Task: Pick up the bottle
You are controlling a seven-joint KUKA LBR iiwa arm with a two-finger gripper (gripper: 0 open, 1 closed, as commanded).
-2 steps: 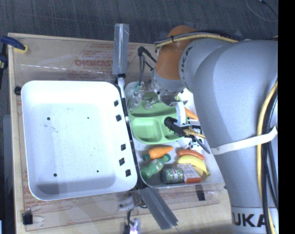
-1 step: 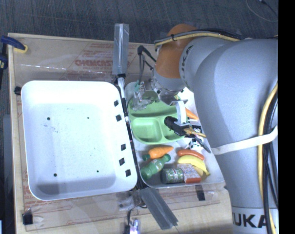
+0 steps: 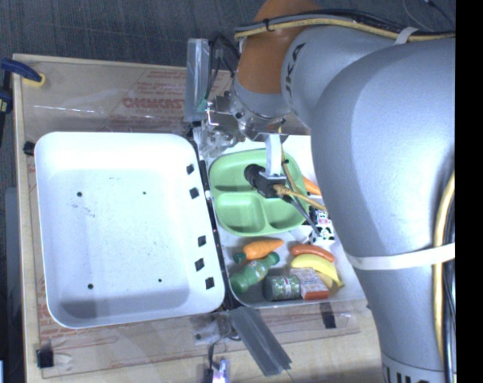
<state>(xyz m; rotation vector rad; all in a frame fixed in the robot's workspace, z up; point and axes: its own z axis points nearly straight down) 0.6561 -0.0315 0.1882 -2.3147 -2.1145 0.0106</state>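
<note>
Over the far rim of the cluttered bin [image 3: 341, 290], close to the corner where it met the other bin [image 3: 113, 214], the end effector [image 3: 215, 128] hung low at the end of the arm [image 3: 369, 134]. Whether it was released or clenched could not be told, for the wrist hid much of it; nothing was seen in its grip.

The bottle [image 3: 249, 274], green and lying on its side, sat well apart from the end effector, on the opposite side of the green tray [image 3: 241, 210] and toward the near wall of that bin. A carrot [image 3: 261, 248] lay just beside the bottle on the side facing the end effector, and a dark can [image 3: 285, 287] touched or nearly touched it on the arm's side.

By these signs the task stood at its approach step, with the pick not yet begun. The next move would likely call for carrying the end effector across the tray to a spot above the bottle, turning it to close across the bottle's narrow width, and coming down between carrot and can. The crowding looked like the main risk: a slightly off descent could catch a neighbour instead.
</note>
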